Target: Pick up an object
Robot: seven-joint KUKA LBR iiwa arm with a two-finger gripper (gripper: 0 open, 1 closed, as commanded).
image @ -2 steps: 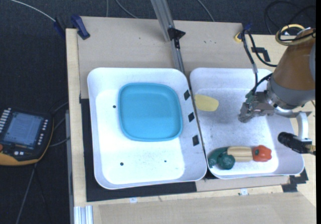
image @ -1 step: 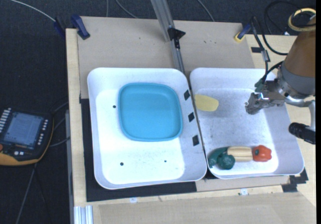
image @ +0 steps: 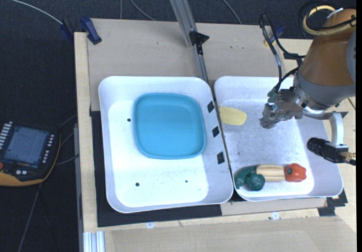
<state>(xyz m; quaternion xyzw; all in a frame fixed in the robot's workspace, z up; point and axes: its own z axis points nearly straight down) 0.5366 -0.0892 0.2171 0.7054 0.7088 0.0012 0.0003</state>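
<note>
Blue plate in white bin; yellow piece, green, tan and red items

The grey arm, banded in orange above the wrist, is seen reaching in from the right, with its claw pointed downward and leftward; the claw's state cannot be made out.
</note>
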